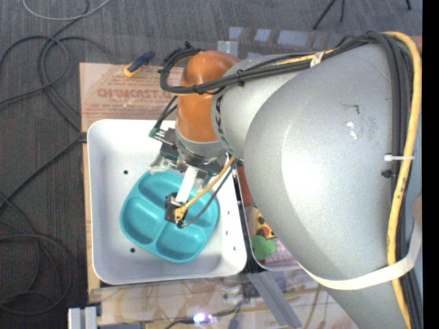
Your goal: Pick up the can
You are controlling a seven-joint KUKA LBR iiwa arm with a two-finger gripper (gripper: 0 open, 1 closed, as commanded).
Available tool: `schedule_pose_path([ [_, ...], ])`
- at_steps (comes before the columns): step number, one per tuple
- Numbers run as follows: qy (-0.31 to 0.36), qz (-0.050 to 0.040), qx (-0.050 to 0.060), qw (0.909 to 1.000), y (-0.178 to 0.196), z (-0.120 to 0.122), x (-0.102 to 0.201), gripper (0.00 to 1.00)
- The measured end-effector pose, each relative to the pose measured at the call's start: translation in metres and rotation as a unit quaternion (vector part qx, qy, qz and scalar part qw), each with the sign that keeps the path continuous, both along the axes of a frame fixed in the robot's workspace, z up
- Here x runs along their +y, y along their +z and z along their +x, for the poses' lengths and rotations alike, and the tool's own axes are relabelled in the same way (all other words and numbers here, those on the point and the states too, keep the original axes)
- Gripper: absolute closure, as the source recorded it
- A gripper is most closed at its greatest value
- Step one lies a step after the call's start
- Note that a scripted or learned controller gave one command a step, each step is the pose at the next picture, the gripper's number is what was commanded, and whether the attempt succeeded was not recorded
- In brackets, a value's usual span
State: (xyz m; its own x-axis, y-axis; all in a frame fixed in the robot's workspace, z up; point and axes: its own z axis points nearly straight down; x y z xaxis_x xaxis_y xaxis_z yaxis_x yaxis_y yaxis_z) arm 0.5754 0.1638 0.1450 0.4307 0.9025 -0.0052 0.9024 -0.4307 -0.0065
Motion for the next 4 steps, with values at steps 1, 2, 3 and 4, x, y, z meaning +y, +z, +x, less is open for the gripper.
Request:
schedule_pose_path([
  [1, -0.001, 0.0000, 0.000, 1.0000, 0.000, 0.000, -0.001, 0.00],
  [2, -0.119, -0.0015, -0.002, 0.9929, 0.045, 0.005, -0.095, 0.00],
  [3, -0.257, -0.0031, -0.001, 0.9664, 0.037, 0.052, -0.168, 0.00],
  [4, -0.278, -0.0026, -0.001, 0.9605, 0.036, 0.084, -0.192, 0.00],
])
